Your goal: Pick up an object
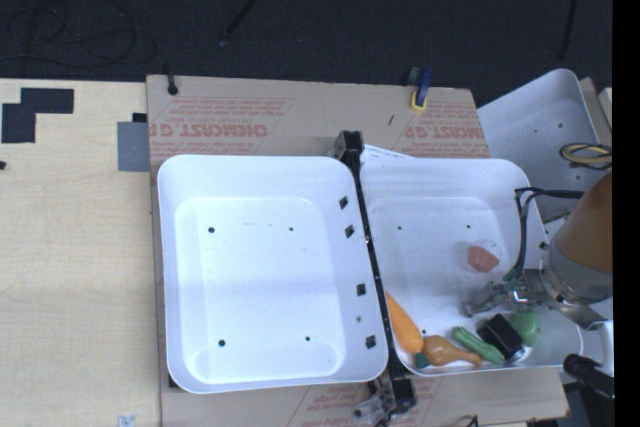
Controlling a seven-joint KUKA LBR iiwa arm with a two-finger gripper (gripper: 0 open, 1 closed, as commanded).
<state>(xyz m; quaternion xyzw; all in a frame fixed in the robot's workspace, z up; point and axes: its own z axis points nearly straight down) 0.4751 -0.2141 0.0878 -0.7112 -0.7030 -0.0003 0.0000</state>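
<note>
Cardboard sheet [300, 120] under 2 white bins [260, 280], pale wood bench [70, 245], dark floor w/ cables behind; jaws [490, 297] state unclear.

Brown cardboard sheet [300, 120] under both bins — blue-yellow clamp [419, 87] at its back edge

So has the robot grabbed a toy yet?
Not yet. The metal claw is low inside the right white bin, near the small pink lump, with nothing seen between its fingers. The orange carrot-shaped toy, green pieces and black block lie untouched. Grabbing and lifting remain.
</note>
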